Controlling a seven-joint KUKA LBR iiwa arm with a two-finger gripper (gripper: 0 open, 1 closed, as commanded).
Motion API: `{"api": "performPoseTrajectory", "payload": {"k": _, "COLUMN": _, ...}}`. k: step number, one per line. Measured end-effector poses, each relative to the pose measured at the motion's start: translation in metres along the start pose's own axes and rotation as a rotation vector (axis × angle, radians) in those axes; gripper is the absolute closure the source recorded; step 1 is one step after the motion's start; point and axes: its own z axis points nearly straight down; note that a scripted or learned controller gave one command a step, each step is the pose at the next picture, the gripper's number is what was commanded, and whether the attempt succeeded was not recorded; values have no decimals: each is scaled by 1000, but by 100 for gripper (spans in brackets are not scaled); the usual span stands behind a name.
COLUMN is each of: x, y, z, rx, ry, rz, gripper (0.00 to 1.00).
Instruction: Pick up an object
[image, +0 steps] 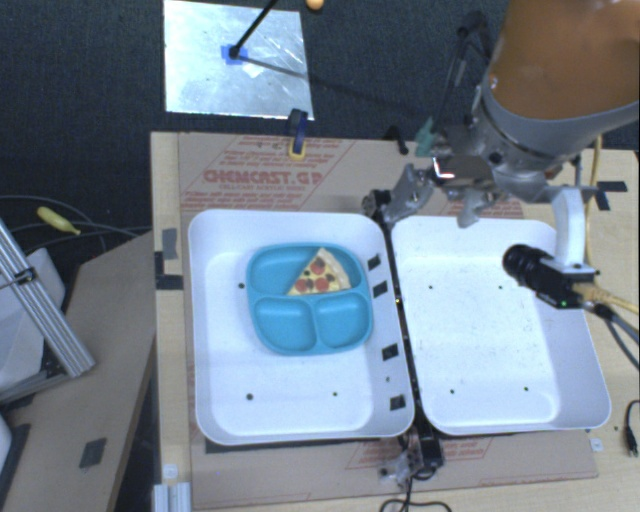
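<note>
Lying in the left bin (230, 400), toward its far edge, one blue divided plate (310, 312) carries one pizza slice (322, 274) in its far compartment, tip pointing away from the camera. The right bin (500, 400) sits beside it. Beyond, over that bin's far edge, hangs the gripper (440, 195); the slice lies to its left and nearer. Finger state probably apart, though I cannot tell.

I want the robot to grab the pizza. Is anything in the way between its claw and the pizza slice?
Nothing visible blocks it. The gripper hangs above the far edge where the two bins meet. The pizza slice lies uncovered in the top compartment of the blue plate, in the left bin, with only open space between them.
</note>
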Motion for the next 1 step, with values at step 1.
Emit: {"api": "performPoseTrajectory", "payload": {"k": 1, "x": -4, "y": 2, "z": -1, "rx": 13, "ry": -5, "rz": 3, "gripper": 100}}
